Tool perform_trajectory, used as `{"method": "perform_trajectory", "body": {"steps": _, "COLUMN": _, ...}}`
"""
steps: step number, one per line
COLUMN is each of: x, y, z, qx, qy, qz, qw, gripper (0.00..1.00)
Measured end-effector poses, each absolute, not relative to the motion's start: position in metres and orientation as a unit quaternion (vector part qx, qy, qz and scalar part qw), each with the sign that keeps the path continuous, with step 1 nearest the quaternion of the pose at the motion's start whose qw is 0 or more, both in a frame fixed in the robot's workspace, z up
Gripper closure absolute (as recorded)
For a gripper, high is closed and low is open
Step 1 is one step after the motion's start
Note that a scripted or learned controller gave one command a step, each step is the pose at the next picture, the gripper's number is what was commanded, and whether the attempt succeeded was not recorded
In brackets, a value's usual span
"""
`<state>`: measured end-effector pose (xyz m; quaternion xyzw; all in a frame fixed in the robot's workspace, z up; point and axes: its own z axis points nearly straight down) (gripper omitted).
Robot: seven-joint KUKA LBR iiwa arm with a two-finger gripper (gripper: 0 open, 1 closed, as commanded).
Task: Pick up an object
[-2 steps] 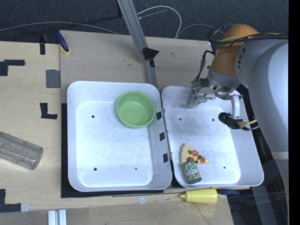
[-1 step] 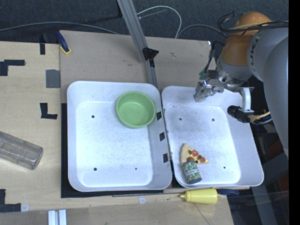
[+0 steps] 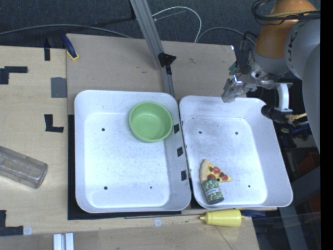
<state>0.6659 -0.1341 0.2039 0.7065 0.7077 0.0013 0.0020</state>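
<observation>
A green bowl (image 3: pixel 151 121) sits at the far right of the left bin (image 3: pixel 93 155). In the right bin (image 3: pixel 260 139), near its front edge, lie a toy pizza slice (image 3: pixel 214 172) and a small dark green can (image 3: pixel 213 190), side by side and touching. My gripper (image 3: pixel 230 94) hangs over the far rim of the right bin, well away from these objects. Nothing is seen between its fingers, and I cannot make out how they stand.
A yellow mustard bottle (image 3: pixel 225 218) lies on the bench just in front of the right bin. A clear plastic cup (image 3: pixel 21 166) lies on its side at the left. A slanted metal pole (image 3: pixel 153 38) rises behind the bins. Cables run behind.
</observation>
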Motion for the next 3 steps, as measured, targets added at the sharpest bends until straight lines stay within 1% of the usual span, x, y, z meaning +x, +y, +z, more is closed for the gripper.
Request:
{"method": "perform_trajectory", "body": {"steps": 1, "x": 0.667, "y": -0.134, "z": 0.258, "qx": 0.707, "qy": 0.708, "qz": 0.0015, "qw": 0.002, "gripper": 1.00}}
{"method": "perform_trajectory", "body": {"steps": 2, "x": 0.634, "y": -0.095, "z": 0.246, "qx": 0.706, "qy": 0.708, "qz": -0.0009, "qw": -0.001, "gripper": 1.00}}
{"method": "perform_trajectory", "body": {"steps": 3, "x": 0.599, "y": -0.044, "z": 0.245, "qx": 0.705, "qy": 0.709, "qz": -0.0010, "qw": -0.002, "gripper": 1.00}}
